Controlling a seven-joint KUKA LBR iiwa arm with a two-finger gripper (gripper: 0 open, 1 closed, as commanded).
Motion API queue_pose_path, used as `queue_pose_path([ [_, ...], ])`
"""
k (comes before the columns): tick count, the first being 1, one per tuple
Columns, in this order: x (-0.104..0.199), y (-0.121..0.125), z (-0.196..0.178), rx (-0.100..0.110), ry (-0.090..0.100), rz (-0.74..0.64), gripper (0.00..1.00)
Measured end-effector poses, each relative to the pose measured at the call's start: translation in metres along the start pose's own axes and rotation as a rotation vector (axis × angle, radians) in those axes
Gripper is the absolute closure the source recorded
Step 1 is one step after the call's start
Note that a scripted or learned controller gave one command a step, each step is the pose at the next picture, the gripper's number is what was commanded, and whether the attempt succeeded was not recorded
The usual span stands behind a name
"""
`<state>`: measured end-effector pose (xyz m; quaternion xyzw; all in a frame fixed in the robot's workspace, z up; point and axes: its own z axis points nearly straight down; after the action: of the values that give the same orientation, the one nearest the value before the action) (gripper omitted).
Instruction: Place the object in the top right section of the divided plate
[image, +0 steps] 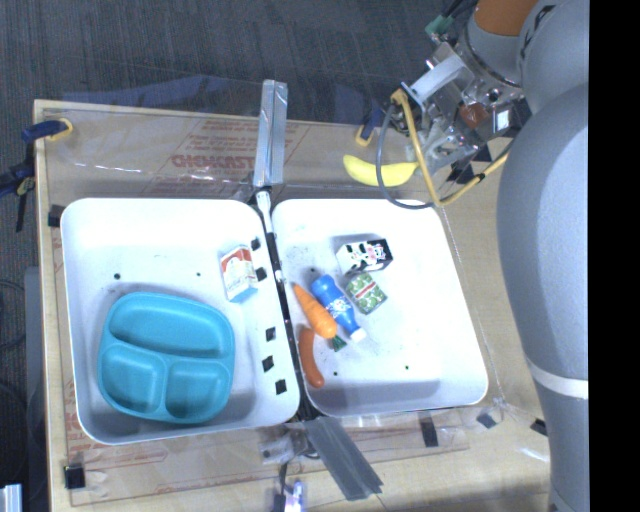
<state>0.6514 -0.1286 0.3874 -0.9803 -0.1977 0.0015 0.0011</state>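
Up at the bench's far right, the end effector (440, 150) hovers beyond the right bin (455, 300), a banana (378, 170) just beside it; its grip cannot be told. Left bin (90, 230) carries the blue divided plate (165, 355).

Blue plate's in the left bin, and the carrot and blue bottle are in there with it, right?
Not quite. In the camera view the plate is in the left bin, but the carrot and blue bottle lie in the right bin.
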Motion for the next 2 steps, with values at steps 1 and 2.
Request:
queue_pose_path([
  [1,-0.028,0.058,-0.055,0.0,0.001,0.058,1.0],
  [2,-0.014,-0.001,0.086,0.003,-0.002,-0.101,1.0],
])
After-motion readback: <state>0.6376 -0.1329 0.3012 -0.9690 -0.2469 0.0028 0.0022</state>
